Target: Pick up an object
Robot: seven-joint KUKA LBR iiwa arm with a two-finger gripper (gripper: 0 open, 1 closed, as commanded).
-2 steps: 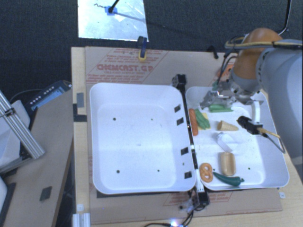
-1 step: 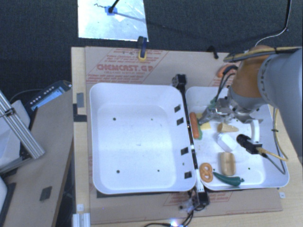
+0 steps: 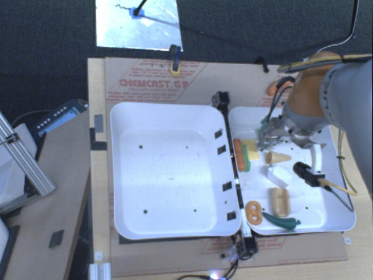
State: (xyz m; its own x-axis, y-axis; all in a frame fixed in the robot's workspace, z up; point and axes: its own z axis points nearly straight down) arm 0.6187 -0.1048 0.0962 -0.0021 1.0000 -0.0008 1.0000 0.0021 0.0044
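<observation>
Scanning from the left, the left bin (image 3: 169, 168) offers nothing to the task; the objects lie in the right bin (image 3: 326, 217). Along its left wall sits a hot dog (image 3: 238, 152) with a green piece (image 3: 246, 160) beside it, and a pretzel (image 3: 253, 212) lower down. Further right lie a white block (image 3: 277, 175), a tan bread-like piece (image 3: 280, 201), a green pepper (image 3: 281, 220) and a cone (image 3: 278, 157). The hand (image 3: 270, 134) hangs low over the bin's upper part, just above the cone; whether it is open or closed, I cannot tell. This looks like the descent onto a target. Next, it should settle squarely around one object before lifting.
</observation>
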